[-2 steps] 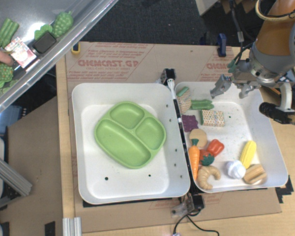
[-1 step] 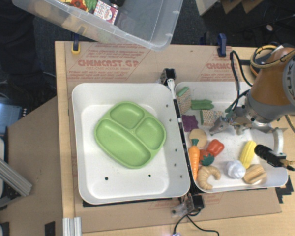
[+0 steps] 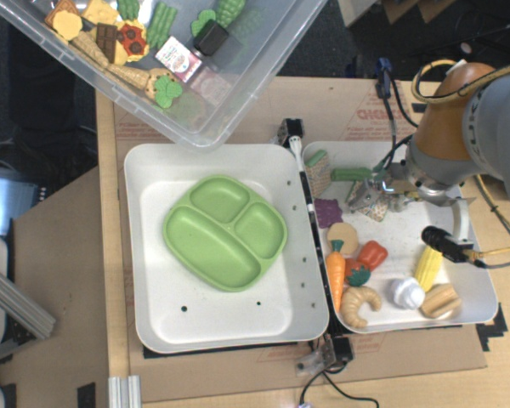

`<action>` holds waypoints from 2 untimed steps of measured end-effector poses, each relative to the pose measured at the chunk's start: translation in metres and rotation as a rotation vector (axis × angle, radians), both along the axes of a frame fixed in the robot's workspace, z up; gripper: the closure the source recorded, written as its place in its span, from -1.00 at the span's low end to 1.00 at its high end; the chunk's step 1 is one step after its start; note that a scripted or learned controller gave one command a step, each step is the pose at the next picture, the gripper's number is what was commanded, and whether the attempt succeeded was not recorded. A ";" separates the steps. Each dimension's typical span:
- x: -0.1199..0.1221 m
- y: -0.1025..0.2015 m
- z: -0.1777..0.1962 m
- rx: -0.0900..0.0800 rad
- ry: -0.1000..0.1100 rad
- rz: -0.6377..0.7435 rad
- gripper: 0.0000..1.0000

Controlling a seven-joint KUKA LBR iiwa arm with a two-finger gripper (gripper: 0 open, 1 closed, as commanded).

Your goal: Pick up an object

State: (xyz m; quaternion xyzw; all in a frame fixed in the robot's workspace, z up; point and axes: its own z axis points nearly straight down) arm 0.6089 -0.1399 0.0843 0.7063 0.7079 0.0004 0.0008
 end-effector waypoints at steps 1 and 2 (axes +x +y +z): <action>0.062 -0.002 0.086 -0.003 -0.013 0.001 -1.00; 0.029 -0.050 0.211 -0.007 -0.014 -0.006 -1.00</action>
